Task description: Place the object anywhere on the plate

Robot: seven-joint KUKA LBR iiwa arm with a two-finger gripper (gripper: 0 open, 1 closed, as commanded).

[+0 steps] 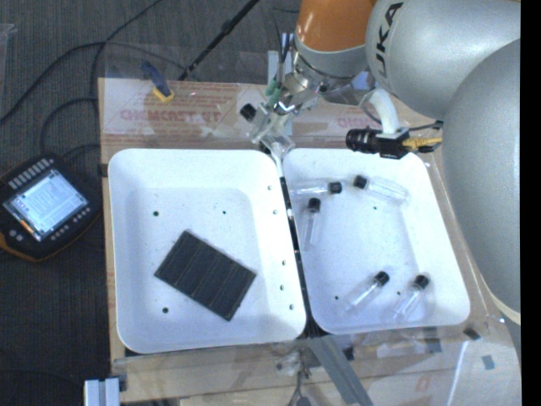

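the plate, a dark ribbed rectangle, lies flat in the left bin. the capped clear vials lie scattered in the right bin, well apart from the jaws. the jaws hang above the far rims where both bins meet; whether they are apart or together cannot be told.

The hand is blurred, its grip unreadable.

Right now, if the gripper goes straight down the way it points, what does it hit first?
Probably the raised rims where the left bin and right bin meet, under the gripper. Depth is unclear from this view.
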